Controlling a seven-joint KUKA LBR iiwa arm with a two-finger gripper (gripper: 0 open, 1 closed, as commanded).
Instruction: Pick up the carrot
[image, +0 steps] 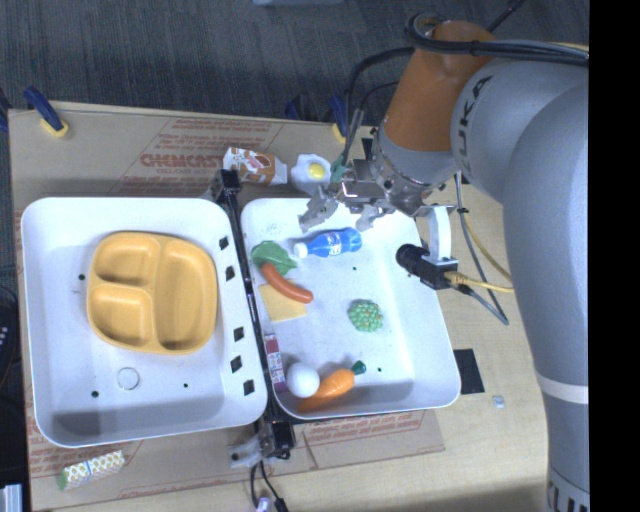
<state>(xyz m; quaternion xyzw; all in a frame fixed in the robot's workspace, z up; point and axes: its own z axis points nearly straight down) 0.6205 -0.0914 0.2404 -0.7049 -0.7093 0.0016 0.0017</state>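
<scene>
The carrot (328, 384), orange with a green top, lies against the near wall of the right bin (430, 350), touching a white egg (302, 380). My gripper (341, 213) hangs over the far part of that bin, well away from the carrot and just above a blue bottle (330, 243). Its fingers (317, 212) stand apart, open, with nothing between them.
In the right bin also lie a sausage (288, 285) on a yellow slice (285, 305), a green leaf (270, 254) and a clump of peas (366, 316). The left bin (50, 330) holds a yellow divided plate (155, 290). A small carton (250, 165) and a fried egg (312, 170) sit behind the bins.
</scene>
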